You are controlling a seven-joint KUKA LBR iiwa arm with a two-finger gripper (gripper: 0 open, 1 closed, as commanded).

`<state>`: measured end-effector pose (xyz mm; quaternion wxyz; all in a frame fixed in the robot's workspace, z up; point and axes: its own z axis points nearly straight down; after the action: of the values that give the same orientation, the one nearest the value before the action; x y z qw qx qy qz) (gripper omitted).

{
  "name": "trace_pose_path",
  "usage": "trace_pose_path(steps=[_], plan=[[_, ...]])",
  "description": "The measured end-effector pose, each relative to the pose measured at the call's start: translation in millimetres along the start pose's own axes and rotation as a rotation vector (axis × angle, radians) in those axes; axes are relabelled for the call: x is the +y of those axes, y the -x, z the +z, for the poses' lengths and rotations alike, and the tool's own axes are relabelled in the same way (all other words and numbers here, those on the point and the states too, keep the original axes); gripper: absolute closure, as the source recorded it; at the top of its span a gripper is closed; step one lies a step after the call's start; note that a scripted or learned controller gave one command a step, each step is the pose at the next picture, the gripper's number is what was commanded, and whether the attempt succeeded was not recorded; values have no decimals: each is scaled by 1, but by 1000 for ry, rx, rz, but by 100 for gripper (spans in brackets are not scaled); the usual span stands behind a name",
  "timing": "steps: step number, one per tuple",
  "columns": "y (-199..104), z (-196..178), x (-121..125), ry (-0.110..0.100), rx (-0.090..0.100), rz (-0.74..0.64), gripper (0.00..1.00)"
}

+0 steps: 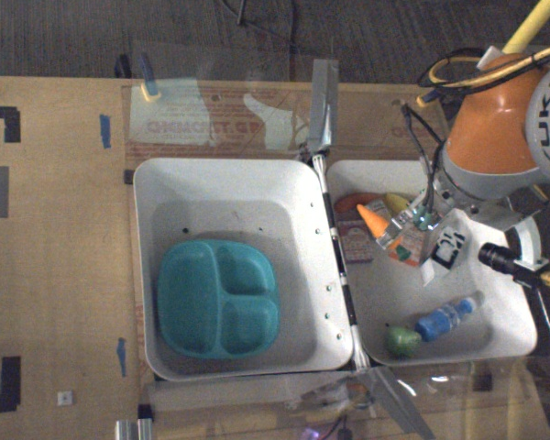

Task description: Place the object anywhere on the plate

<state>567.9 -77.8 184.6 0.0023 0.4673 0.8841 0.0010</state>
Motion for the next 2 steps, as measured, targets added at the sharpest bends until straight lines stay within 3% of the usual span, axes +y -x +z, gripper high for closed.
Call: trace_pose_path(steps=[1, 2], plan=[[-40, 0, 10, -2, 4, -432, 100], [-62, 0, 18, -1, 4, -692, 100]])
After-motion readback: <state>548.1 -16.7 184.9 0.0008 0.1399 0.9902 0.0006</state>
